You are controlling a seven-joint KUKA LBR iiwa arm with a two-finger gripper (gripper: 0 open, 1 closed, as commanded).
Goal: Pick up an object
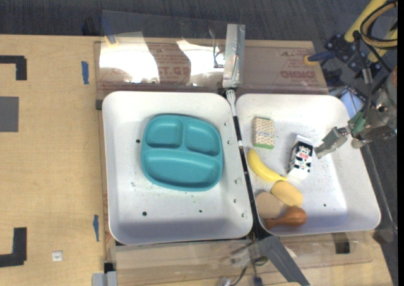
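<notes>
Currently | gripper (pixel 329 142) at 3 o'clock of right bin (pixel 360 215) — finger state: cannot tell | target: black-and-white box (pixel 302 157), just beside, at its 8 o'clock | you should centre over the box, descend straight — avoid banana (pixel 268 174).

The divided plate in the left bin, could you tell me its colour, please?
Teal, seen in the camera view: plate.

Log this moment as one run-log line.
gripper: over right bin, beside small black-and-white box | holding: nothing seen | banana: in right bin | teal tray: left bin
</notes>
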